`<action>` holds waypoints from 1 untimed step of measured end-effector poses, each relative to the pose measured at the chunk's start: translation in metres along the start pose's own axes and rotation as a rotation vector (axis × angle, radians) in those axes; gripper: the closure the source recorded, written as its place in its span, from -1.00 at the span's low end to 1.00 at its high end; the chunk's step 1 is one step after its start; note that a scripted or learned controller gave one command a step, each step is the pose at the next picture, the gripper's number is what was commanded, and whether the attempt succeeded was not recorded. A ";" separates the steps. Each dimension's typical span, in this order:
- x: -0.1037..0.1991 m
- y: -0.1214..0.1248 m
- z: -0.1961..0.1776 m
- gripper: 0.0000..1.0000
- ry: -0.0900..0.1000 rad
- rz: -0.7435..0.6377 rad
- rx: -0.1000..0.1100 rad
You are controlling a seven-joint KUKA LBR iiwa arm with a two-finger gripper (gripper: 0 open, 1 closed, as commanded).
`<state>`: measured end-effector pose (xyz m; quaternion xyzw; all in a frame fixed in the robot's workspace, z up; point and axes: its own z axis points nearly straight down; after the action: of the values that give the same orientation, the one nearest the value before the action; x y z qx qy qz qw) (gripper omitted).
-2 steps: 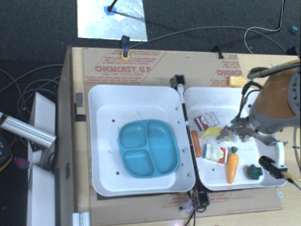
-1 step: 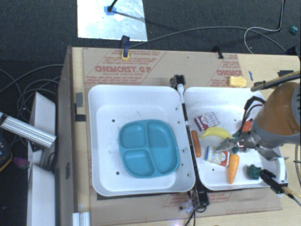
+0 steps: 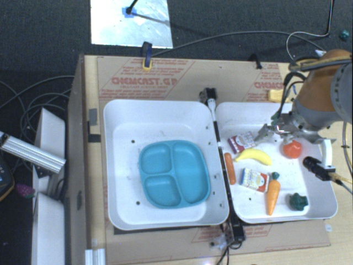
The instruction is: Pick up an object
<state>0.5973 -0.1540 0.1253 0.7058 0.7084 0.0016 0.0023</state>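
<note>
Two white bins sit side by side on a cardboard-covered bench. The left bin (image 3: 118,126) holds a blue divided plate (image 3: 174,173), lying flat near its middle.

The right bin (image 3: 320,203) holds the loose items. A red-and-white packet (image 3: 241,143) lies toward the bin's upper left, with a banana (image 3: 255,157) just below it. A thin orange stick (possibly a small carrot or sausage) (image 3: 229,168) lies along the left wall. A small carton (image 3: 253,179) rests below the banana, touching or nearly touching a carrot (image 3: 272,194) that points toward the bin's near edge. A dark green piece (image 3: 298,201) sits in the lower right corner area. A tomato (image 3: 292,149) lies right of the banana, close under the arm's wrist.

The arm (image 3: 325,95) enters from the right, its orange band above the grey wrist. The gripper (image 3: 266,132) reaches down and left over the right bin, its tip just beside the upper right end of the packet. Whether its fingers are spread or closed cannot be told at this resolution, and no item is visibly between them.

A yellow block (image 3: 276,96) lies on the bench beyond the right bin. A clamp (image 3: 146,54) sits at the bench's far edge.
</note>
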 end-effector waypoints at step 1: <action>0.021 -0.022 0.042 -1.00 0.002 0.001 0.006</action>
<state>0.5749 -0.1335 0.0835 0.7062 0.7080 -0.0001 -0.0005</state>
